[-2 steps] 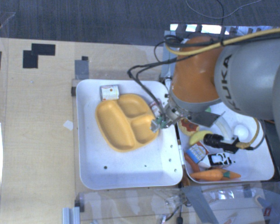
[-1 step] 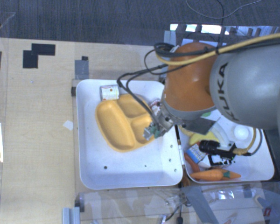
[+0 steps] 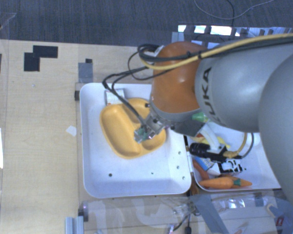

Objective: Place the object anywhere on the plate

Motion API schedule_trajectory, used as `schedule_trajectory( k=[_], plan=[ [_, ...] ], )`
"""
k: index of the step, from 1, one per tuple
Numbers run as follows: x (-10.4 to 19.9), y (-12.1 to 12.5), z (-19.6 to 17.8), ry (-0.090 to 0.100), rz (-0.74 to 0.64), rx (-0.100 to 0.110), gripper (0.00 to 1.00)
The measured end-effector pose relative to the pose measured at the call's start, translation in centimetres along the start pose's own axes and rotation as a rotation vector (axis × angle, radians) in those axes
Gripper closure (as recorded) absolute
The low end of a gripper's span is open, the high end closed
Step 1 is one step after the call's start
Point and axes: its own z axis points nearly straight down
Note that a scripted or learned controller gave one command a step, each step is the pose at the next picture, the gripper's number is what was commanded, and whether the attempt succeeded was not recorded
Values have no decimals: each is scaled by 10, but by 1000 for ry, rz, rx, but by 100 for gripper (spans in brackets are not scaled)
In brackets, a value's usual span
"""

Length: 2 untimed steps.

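Big grey arm (image 3: pixel 254 77) with its orange band (image 3: pixel 178 79) takes up the right side, closest to the lens, reaching over the left bin (image 3: pixel 95 179). Its gripper (image 3: pixel 145 132) sits right over the yellow plate (image 3: pixel 118 128), which lies in the upper half of that bin. Can't tell how far the fingers are apart or if they've got anything. A carrot (image 3: pixel 223 182) lies in the right bin (image 3: pixel 263 184) among other bits, well apart from the plate.
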Motion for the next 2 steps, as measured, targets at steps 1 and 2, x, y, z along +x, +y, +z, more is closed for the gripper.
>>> schedule_trajectory(
  k=[1,2],
  plan=[
    [-27,57,-119,-3,16,-4,100],
    [6,54,-11,1,96,2,100]
  ],
)
